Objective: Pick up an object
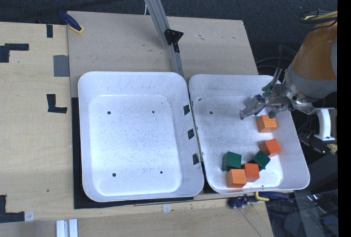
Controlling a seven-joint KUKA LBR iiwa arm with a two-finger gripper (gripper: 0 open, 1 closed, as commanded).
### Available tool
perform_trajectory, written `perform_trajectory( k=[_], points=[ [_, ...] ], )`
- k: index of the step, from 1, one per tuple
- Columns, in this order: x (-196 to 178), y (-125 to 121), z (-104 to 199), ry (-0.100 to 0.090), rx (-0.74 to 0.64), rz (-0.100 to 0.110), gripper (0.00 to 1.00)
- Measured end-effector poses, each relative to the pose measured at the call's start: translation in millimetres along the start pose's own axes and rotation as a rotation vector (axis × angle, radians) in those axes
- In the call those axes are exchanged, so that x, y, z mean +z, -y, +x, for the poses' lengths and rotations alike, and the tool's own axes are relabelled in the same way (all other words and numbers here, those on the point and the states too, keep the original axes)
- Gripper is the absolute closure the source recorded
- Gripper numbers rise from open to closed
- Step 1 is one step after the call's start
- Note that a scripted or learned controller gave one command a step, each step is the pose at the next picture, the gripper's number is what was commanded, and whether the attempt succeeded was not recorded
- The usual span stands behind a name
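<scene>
Beside the jaws, orange block, other blocks nearer

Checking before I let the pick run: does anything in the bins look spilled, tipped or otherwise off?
Nothing stands out. All the blocks lie inside the right bin: four orange, two green, bunched toward its near right corner, none over the rim. The gripper sits above the bin beside the farthest orange block.

Two shallow white plastic bins side by side. Four small orange cubes, all in right-hand bin. Two small dark green cubes, same bin.
</scene>
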State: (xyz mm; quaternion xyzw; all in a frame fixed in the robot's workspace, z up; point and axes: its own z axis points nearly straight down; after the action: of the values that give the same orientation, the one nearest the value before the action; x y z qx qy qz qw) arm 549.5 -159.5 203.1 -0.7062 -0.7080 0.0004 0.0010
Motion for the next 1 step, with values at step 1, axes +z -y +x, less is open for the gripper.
perform_trajectory(
  k=[1],
  points=[
    [-0.1, 0.0, -0.2, 0.000, 0.000, 0.000, 0.00]
  ],
)
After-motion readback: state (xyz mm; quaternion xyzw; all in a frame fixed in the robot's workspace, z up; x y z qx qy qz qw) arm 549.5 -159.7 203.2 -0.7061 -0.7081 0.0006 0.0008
